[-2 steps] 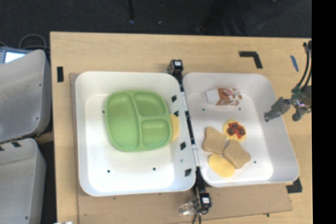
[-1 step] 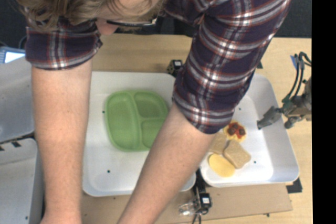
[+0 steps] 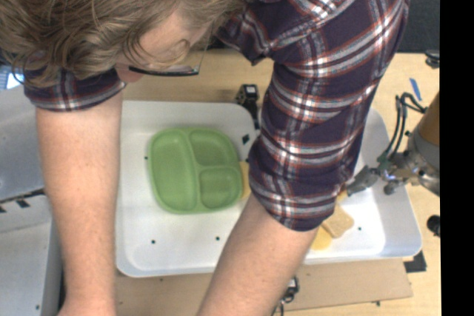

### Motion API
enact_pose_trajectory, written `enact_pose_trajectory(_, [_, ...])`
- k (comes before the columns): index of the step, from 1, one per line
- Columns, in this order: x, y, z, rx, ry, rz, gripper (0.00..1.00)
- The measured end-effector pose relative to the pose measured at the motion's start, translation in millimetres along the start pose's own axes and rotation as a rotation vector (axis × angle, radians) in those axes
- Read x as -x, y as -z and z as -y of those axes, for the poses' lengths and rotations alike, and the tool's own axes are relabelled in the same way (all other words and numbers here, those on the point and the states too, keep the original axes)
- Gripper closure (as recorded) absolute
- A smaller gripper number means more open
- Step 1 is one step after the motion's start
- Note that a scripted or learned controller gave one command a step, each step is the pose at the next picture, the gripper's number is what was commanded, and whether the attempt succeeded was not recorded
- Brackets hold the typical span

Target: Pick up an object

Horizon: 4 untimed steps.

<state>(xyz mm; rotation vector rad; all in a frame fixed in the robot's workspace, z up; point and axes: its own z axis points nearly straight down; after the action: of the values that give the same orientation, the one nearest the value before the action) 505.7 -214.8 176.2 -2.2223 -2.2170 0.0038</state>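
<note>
One person (image 3: 222, 33) in a plaid shirt leans over the white bin (image 3: 141, 248), hiding much of it. Green divided plate (image 3: 196, 170) lies in bin, well left of gripper (image 3: 370, 180) at right edge. Tan piece (image 3: 339, 224) just below gripper.

A person in a plaid shirt (image 3: 326, 70) leans over the wooden desk (image 3: 415, 66), arms crossing the shallow white bin (image 3: 141, 233). A green divided plastic plate (image 3: 194, 170) lies in the bin, left of centre. A tan sponge-like block (image 3: 338, 225) lies right of it, beside the forearm. The end effector (image 3: 370, 177) sits at the bin's right edge.
</note>
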Motion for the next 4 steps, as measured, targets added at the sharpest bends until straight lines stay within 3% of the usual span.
enact_pose_trajectory(1, [9.9,-46.7,0.2,0.001,0.000,0.001,0.00])
enact_pose_trajectory(2, [10.7,-33.1,-1.4,0.009,-0.003,0.003,1.00])
enact_pose_trajectory(4, [12.9,66.8,4.3,0.010,0.005,0.003,1.00])
